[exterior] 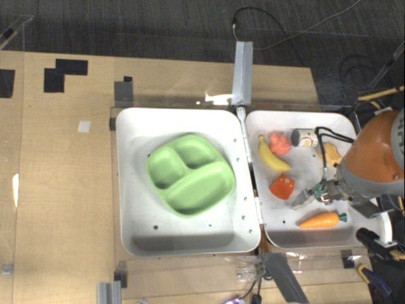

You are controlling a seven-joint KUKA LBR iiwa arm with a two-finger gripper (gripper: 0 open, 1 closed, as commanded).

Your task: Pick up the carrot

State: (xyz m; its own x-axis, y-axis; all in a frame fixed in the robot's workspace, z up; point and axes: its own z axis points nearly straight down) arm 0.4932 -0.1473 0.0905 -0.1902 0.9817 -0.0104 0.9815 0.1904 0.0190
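The orange carrot (320, 220) with a green stem end lies on its side near the front edge of the right bin (278, 233). My gripper (312, 195) hangs just behind and slightly left of the carrot, low over the bin floor, under the grey arm with its orange band (373, 154). Nothing is visibly held by it. The carrot lies apart from the gripper, fully in sight.
In the right bin are a yellow banana (272, 155), a pink toy (280, 143), a red block (282, 187) just left of the gripper, a small bottle (305, 138) and a tan item (331, 152). The left bin (126, 189) holds a green divided plate (190, 173).
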